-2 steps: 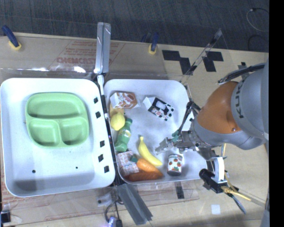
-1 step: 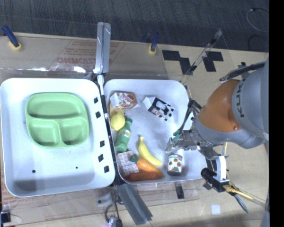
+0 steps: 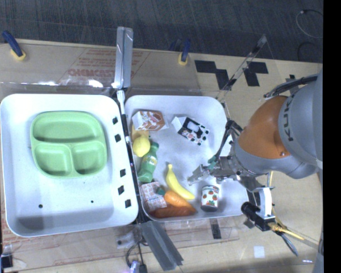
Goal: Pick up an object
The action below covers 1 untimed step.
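Over the right-hand shallow white bin [image 3: 176,104], near its front right corner, my end effector [image 3: 207,172] hangs low above the bin floor. Whether it is spread or pressed together I cannot tell; its metal parts blur together at this slant, and nothing is visibly pinched.

Closest to it is the small white can with red fruit printed on its label [image 3: 210,198], standing just beside the bin's front wall. The curved yellow banana [image 3: 177,182] lies a little to its left, with the orange carrot [image 3: 176,201] touching it along the front edge. Further along the left wall sit a yellow lemon [image 3: 141,146], a green plastic bottle [image 3: 149,164] and a red-and-white printed packet [image 3: 149,120]; a black-and-white patterned carton [image 3: 193,131] lies towards the back.

To pick well, I judge the can the best target: it stands apart from the crowd. I should centre over it, spread wide enough to straddle it, and descend straight, minding the nearby front wall.

My own wrist hides part of the right wall. The green sectioned tray [image 3: 70,143] rests in the left bin.
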Each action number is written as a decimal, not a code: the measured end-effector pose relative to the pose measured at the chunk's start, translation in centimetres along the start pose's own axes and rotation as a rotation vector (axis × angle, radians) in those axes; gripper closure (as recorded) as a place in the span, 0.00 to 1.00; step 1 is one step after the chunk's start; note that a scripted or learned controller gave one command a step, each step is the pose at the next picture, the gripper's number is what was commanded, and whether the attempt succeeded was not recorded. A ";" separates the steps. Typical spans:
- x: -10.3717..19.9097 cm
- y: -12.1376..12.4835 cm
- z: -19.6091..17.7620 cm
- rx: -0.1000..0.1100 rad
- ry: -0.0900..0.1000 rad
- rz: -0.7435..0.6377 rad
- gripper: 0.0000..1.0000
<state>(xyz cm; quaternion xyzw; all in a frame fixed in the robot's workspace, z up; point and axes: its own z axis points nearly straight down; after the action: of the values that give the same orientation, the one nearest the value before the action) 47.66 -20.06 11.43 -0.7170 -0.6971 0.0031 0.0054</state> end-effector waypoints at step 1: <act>0.4 0.1 2.5 -0.008 -0.001 -0.098 0.00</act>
<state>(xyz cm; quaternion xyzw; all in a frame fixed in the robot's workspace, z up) 47.75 -19.68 8.95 -0.6821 -0.7312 0.0004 0.0025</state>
